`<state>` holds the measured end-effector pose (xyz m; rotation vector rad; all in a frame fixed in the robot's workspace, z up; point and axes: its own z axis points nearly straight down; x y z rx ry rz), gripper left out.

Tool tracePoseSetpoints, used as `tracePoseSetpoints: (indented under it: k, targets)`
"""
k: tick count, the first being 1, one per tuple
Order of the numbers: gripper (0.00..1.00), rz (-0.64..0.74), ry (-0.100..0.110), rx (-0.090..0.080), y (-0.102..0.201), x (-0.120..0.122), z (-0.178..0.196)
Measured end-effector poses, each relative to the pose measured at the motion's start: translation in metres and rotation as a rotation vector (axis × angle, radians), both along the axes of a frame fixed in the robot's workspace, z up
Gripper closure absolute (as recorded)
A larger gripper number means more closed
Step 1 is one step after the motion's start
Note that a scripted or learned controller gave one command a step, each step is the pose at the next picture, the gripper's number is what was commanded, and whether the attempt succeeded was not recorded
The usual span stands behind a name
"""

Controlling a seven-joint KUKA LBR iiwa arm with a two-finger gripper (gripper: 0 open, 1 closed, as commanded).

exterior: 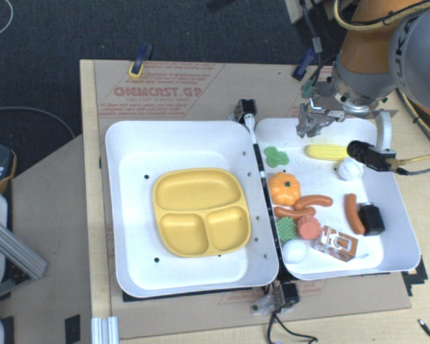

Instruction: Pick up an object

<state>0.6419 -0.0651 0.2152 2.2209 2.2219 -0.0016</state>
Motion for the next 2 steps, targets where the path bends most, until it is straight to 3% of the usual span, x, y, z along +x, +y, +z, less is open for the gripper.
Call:
tracePoseSetpoints:
  k: [2]
  targets:
    - [1.00,0.001,-0.005,0.000,0.000,0.001,0.021]
